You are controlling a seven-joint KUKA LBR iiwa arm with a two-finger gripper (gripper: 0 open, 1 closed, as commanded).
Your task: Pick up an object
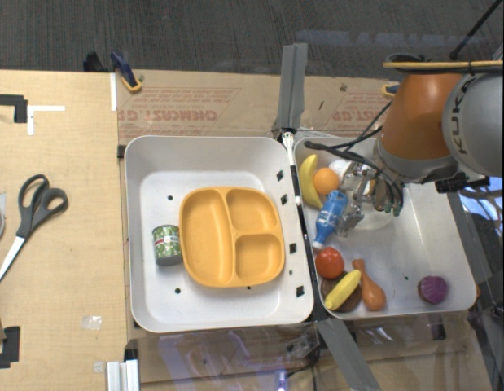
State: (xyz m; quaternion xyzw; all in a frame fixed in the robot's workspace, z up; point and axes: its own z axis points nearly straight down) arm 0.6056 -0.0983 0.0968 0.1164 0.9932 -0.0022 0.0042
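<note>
We are looking down on two shallow white bins set side by side. The left bin (146, 300) is carrying a yellow divided plate (232, 236) near its middle, and a small green can (166, 244) is lying just beside the plate's left edge.

The right bin (447, 259) is holding the loose pieces. A banana (308, 177) is lying along the bin's left wall near the top, with an orange (325, 181) touching it. A blue bottle (330, 215) is sitting tilted just below the orange. Lower down we are seeing a red tomato (330, 261), a second yellow banana (343, 290) beside it, and an orange drumstick-shaped piece (369, 287) resting against that banana. A purple piece (432, 289) is sitting well apart from these, near the bin's lower right corner.

The arm is reaching in from the right, its orange band hanging over the top of the right bin. The gripper (356, 208) is hanging low over the bin — just beside the blue bottle's upper end, perhaps touching it. We cannot tell whether it is parted or closed, nor whether anything is clamped in it.

A pair of scissors (32, 210) is lying on the bench, left of the bins.
</note>
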